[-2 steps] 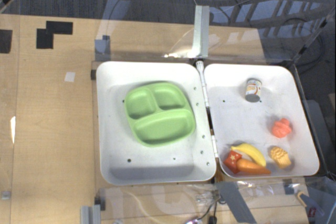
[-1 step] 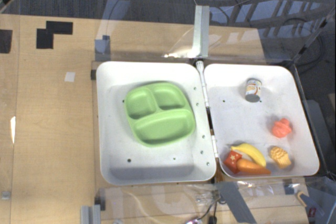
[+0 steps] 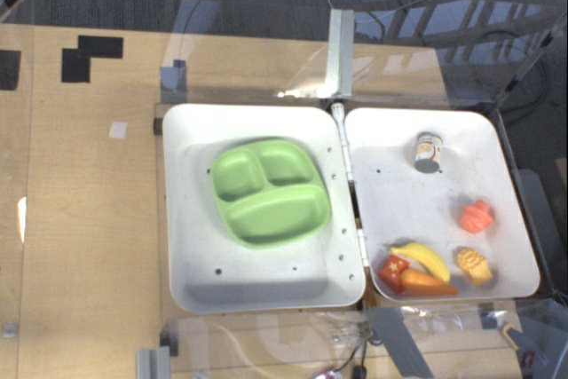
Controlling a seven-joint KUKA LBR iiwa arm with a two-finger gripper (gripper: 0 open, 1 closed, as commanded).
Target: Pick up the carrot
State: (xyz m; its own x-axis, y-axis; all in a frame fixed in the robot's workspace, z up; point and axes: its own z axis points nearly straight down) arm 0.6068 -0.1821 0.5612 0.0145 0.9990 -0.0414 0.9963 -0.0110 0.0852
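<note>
End effector state beyond telling; carrot [image 3: 428, 283] in near left corner of right bin [image 3: 390, 191], beside banana [image 3: 426, 259].

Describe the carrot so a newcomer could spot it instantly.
Take the right white bin and go to its near left corner, where three items cluster. The carrot is the orange tapered piece lying nearest the front rim, under the yellow banana and beside the red piece.

A light wooden bench [image 3: 80, 217] carries two shallow white bins side by side, touching along their inner rims. The left bin [image 3: 186, 280] sits at the view's centre; the right bin [image 3: 497, 155] lies at its 3 o'clock. Black marks [image 3: 89, 58] lie at 10 o'clock.
</note>
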